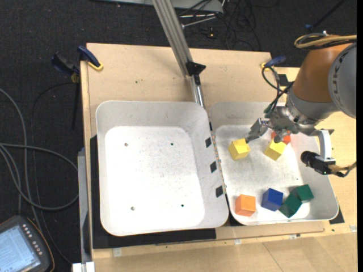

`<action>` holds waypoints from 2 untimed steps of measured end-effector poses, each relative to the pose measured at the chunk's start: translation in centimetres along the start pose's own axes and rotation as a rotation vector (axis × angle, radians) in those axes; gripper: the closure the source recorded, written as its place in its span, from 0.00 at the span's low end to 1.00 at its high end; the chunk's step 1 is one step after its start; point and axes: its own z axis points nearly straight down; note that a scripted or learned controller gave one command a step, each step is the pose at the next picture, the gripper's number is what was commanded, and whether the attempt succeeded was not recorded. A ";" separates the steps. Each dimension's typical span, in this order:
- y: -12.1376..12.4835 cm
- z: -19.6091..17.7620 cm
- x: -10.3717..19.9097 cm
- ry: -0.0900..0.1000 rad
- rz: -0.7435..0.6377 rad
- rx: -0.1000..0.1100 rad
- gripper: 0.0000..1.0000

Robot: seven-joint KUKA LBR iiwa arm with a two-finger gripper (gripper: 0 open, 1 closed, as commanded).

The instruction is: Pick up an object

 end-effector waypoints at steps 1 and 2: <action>0.5 4.0 0.0 -0.004 -0.002 -0.023 0.00; 0.8 4.4 0.0 -0.004 0.001 -0.029 0.00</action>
